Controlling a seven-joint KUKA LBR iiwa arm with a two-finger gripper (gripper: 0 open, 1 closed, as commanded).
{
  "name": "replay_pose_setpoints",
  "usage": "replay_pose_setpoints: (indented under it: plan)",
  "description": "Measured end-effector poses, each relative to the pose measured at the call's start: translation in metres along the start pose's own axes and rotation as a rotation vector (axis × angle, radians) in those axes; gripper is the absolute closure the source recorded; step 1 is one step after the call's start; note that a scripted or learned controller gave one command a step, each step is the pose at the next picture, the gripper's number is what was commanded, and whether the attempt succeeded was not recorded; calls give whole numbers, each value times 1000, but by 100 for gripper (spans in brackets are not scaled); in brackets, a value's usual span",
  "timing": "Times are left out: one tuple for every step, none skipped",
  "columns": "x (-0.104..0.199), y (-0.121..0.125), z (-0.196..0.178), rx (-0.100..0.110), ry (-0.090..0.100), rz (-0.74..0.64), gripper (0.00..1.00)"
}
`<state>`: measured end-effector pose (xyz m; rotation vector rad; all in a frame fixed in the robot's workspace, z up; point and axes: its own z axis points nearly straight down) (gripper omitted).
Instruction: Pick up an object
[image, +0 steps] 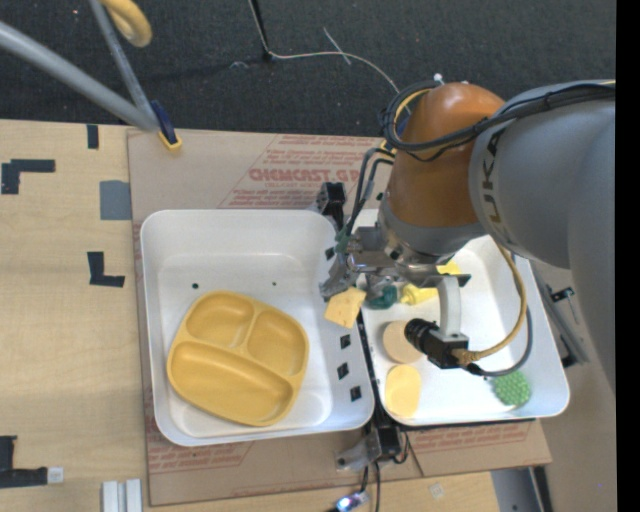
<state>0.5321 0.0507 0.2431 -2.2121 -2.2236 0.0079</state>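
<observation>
The end effector (352, 280) hangs right over the seam between the two white bins, and directly under its tip sits a pale yellow wedge (345, 307), shaped like a slice of cheese. The wedge rests at the right edge of the left bin (160, 250), against the dividing rims, touching or nearly touching the metal above it. From here I cannot tell whether the wedge is being pinched or merely lies beneath, and I cannot tell whether that end effector is spread or pressed together; the wrist hardware and cables crowd it.

The arm (540, 170) comes in from the right, big and grey, bending down so that its orange band (440, 130) faces up at us, with the wrist pointing steeply down toward the bin seam. Black cables loop around the wrist and trail across the right bin (545, 400).

In the left bin, well apart from the wedge, lies a yellow divided plate (238, 355) with three compartments, toward the near left corner. In the right bin, near the wedge but across the rim, a tan round disc (398, 345) and a pale yellow oval piece (403, 390) lie one below the other. A small green knobbly thing (512, 388) sits at the near right corner. The bins stand on a cardboard sheet (250, 170) over the wooden tabletop (60, 330).
</observation>
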Motion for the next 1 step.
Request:
replay_pose_setpoints:
  plan:
    - [53,-28,17,1,0,-2,100]
